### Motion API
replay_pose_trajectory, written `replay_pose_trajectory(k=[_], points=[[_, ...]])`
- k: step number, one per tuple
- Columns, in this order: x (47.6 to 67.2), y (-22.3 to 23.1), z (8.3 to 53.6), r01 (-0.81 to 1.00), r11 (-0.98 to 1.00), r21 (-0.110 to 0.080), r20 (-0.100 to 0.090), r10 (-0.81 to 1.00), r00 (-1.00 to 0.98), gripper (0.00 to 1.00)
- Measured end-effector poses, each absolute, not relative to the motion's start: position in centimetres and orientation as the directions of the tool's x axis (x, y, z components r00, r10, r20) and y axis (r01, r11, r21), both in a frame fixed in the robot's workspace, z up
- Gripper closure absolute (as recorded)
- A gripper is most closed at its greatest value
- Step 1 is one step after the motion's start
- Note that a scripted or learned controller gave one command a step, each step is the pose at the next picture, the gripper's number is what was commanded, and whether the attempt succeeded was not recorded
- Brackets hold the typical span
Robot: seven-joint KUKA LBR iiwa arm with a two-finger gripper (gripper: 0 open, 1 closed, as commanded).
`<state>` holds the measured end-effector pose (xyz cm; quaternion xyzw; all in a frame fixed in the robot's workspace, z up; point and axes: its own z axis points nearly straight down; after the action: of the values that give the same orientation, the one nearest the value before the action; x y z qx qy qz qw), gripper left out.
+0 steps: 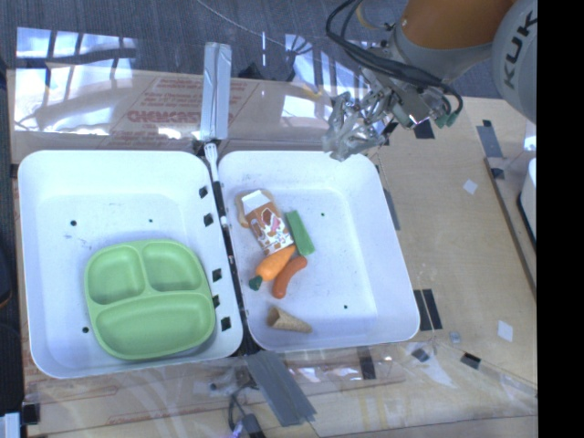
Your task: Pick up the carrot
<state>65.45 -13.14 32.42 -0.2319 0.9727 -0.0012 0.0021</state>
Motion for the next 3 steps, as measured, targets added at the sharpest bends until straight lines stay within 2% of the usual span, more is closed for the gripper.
replay_pose_trajectory(k=[1,2,3], points=[[65.8,-16.6,33.3,-0.899,0.438,-0.006,-0.003,-0.899,-0.438,1.0],[65.7,-20.5,39.2,-1.0,-0.017,-0.005,0.0,-1.0,0.017,1.0],[65.8,-20.4,40.2,-1.0,-0.02,-0.007,-0.002,-1.0,0.02,1.0]])
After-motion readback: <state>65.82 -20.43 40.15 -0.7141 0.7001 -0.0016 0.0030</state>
